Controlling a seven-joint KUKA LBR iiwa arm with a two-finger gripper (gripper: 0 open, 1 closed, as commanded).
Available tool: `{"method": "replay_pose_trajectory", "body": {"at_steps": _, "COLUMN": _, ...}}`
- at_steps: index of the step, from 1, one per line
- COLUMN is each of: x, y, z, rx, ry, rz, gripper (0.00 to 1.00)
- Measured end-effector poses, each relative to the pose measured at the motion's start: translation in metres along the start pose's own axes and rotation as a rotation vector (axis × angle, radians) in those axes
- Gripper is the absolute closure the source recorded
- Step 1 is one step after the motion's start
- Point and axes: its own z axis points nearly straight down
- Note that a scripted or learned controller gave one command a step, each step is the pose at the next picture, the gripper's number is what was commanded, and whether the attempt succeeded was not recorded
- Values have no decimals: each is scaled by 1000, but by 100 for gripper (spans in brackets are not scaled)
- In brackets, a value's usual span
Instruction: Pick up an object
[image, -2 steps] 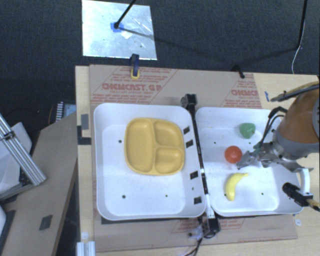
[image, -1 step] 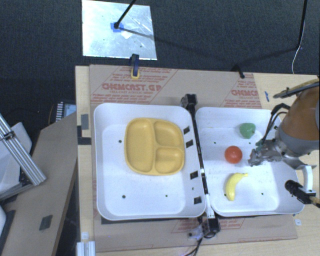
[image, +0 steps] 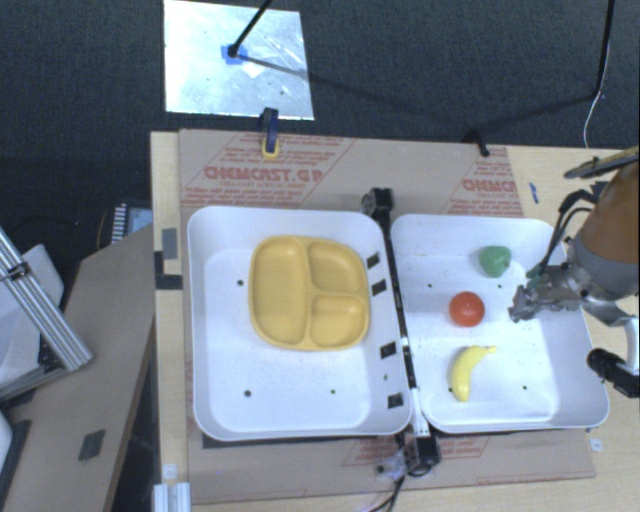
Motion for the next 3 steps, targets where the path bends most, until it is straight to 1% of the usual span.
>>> {"method": "replay_pose_trajectory", "body": {"at_steps": 1, "x": -1, "y": 5, "z": -64, "rx": -3, "ry": -1, "rz": -1, "gripper": 100}}
{"method": "replay_pose_trajectory", "body": {"at_steps": 2, "x": -1, "y": 6, "z": -81, "rx": 1, "ry": 0, "rz": -1, "gripper": 100}}
{"method": "replay_pose_trajectory", "body": {"at_steps": 3, "x": 44, "y": 22, "z": -88, "rx": 2, "ry": 1, "rz": -2, "gripper": 100}}
